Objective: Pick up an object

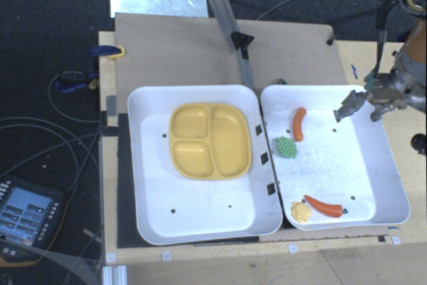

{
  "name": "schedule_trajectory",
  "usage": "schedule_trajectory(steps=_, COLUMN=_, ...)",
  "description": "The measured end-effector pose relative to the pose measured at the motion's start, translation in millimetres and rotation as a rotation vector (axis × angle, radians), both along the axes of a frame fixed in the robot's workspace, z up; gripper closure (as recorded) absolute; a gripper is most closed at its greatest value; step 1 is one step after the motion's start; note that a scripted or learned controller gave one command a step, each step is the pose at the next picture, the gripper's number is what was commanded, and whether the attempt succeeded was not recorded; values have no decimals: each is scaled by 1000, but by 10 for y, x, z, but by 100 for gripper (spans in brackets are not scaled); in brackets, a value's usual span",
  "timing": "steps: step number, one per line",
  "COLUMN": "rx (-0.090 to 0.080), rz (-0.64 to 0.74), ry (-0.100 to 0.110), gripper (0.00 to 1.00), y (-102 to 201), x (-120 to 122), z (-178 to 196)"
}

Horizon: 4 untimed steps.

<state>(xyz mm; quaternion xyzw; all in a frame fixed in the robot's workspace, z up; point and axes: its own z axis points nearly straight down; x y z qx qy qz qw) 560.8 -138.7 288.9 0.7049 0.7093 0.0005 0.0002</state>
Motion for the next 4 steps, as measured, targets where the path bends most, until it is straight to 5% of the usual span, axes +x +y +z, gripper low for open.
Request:
schedule_trajectory(steps=1, rx=0, rz=-2, ry=-1, gripper=0, y=1, x=1, z=2)
schedule_trajectory(steps=4, rx=0, rz=-6, ry=4, gripper=0, y=-96, x=73, z=-1644)
